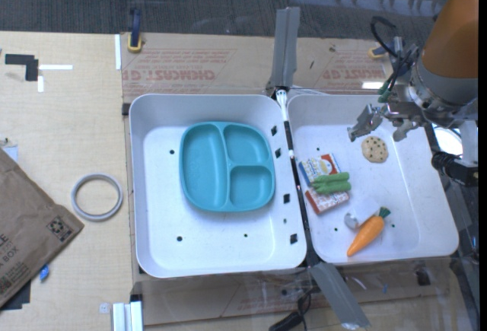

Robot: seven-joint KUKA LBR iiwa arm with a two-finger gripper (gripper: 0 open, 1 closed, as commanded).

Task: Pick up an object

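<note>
The right bin (426,246) holds a round cookie (374,148), a green pea pod (332,183) lying on a red and white packet (320,170), an orange carrot (366,233) and a small grey piece (351,221). My gripper (378,128) hangs over the bin's back part, just above and behind the cookie. It is open, its two fingers spread to either side with nothing between them.
A teal divided plate (227,166) lies in the left bin (152,246). A tape ring (97,195) and a brown cardboard box (27,234) rest on the bench to the left. The grey divider (285,40) stands behind the bins.
</note>
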